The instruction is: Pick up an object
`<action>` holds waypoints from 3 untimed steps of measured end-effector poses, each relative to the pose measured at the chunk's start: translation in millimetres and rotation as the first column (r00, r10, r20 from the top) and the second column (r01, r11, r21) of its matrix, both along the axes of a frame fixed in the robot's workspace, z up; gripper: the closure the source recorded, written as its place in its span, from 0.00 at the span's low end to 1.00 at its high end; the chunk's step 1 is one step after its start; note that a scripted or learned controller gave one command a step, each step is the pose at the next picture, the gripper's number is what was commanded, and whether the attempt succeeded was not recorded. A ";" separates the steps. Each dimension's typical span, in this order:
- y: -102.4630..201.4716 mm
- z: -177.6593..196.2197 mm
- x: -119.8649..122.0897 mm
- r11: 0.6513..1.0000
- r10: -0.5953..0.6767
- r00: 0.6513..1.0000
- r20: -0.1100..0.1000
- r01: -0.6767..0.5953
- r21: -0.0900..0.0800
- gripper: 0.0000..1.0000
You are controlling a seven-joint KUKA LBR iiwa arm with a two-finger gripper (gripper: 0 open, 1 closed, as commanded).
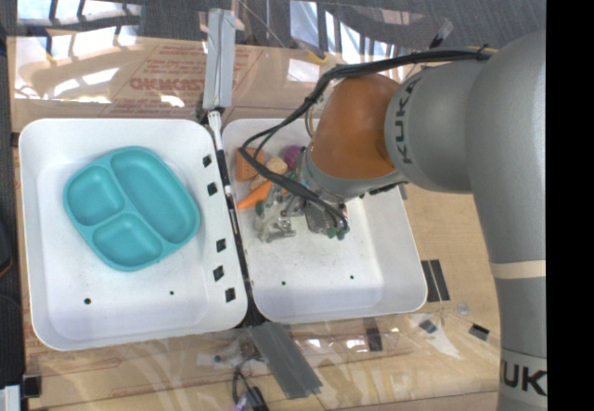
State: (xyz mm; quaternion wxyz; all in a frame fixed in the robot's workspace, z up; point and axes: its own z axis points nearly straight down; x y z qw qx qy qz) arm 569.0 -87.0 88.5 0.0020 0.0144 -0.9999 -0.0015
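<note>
Two white bins are sitting side by side on your worktop (445, 214). Your end effector (295, 219) is reaching low into the right bin (390, 279), crowding the small objects (255, 179) near the divider; its grip cannot be told. Teal tray (132, 207) is occupying the left bin.

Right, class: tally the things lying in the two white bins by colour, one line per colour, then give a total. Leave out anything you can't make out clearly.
Teal: 1, the divided plate in the left bin
Orange: 2, the carrot-like pieces in the right bin
Purple: 1, a small piece partly behind the arm
Tan: 1, a small piece
Total: 5 that can be told; the arm hides part of the pile.
</note>
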 end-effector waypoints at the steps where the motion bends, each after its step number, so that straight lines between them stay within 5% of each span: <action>1: -1.9 1.1 12.3 0.993 0.120 0.993 0.003 -0.120 -0.002 1.00; 2: -67.2 0.9 36.1 0.990 -0.139 0.990 0.002 0.139 -0.003 1.00; 3: -8.3 0.0 74.6 0.985 -0.170 0.985 0.000 0.170 -0.001 1.00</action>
